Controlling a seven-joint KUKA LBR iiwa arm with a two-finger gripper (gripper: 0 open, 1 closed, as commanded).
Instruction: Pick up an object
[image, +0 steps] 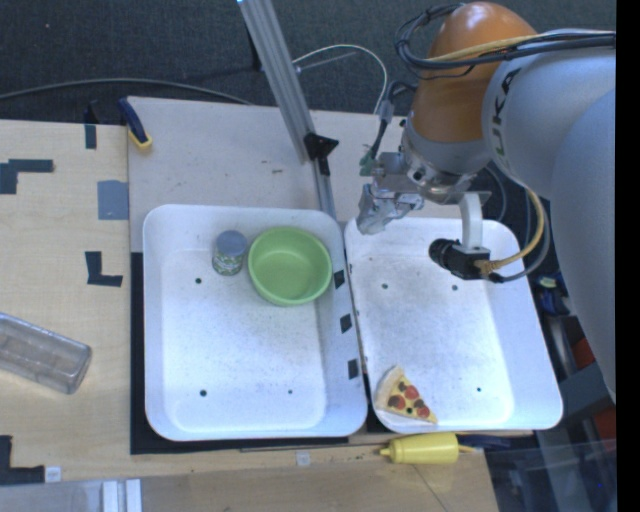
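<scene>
Mustard bottle lies on the bench at the front edge, just outside the right bin. Pizza slice sits in that bin's near left corner. Clear plastic case lies on the bench well left. In the left bin, far half: green bowl with a small can just beside it on its left.

Claw hangs over the far left corner of the right bin, nothing seen between its fingers; whether they are open or closed, cannot tell.

Judgement: approach step, no grasp made. Bowl and can are nearest the claw, across the bin divide; the pizza lies well apart. Next move calls for lining up over one target, then descending.
</scene>
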